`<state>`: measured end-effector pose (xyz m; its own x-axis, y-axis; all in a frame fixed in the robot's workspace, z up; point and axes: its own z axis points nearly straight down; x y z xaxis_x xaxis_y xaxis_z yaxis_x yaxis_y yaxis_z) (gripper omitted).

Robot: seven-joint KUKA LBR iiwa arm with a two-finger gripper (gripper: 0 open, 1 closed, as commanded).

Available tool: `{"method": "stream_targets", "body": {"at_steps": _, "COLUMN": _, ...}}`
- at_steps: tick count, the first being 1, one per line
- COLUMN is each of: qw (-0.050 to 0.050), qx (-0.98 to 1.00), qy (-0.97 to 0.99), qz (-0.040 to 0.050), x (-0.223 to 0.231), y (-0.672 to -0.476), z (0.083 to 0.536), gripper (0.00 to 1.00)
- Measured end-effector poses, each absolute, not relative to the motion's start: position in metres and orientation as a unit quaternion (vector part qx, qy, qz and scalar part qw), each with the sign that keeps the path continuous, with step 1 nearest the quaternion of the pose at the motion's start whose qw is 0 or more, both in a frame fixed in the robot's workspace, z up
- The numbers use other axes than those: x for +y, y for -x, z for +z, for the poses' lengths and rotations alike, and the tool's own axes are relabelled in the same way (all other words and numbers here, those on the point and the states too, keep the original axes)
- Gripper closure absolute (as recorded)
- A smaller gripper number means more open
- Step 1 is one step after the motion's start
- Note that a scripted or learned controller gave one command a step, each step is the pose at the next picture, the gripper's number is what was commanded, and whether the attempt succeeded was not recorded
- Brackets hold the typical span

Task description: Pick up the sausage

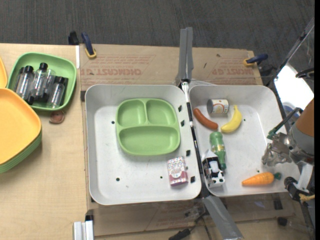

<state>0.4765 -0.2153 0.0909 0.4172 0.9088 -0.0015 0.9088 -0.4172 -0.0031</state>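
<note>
The sausage [206,118], reddish brown, lies in the upper left part of the right bin [250,91], just left of a banana [231,120] and below a small can [218,106]. My gripper [274,153] hangs at the right rim of that bin, far to the right of the sausage and just above a carrot [259,179]. Nothing shows held in it. The arm comes in from the right edge.
A green bottle [217,146] and a black-and-white carton [214,171] lie along the right bin's left wall. The left bin [100,149] holds a green divided plate [148,126] and a pink box [177,171]. On the bench to the left stand a green tray of bottles [42,81] and orange plates [17,129].
</note>
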Motion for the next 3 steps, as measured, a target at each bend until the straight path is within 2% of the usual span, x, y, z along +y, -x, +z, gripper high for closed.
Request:
{"method": "stream_targets", "body": {"at_steps": 1, "qw": 0.001, "qx": -0.265, "qy": 0.964, "qz": 0.0025, "x": -0.19, "y": -0.476, "z": 0.096, "gripper": 1.0}}
{"method": "stream_targets", "body": {"at_steps": 2, "qw": 0.001, "qx": -0.14, "qy": 0.99, "qz": 0.0026, "x": -0.139, "y": -0.476, "z": 0.09, "gripper": 1.0}}
{"method": "stream_targets", "body": {"at_steps": 3, "qw": 0.002, "qx": -0.159, "qy": 0.987, "qz": 0.002, "x": -0.219, "y": -0.487, "z": 0.091, "gripper": 1.0}}
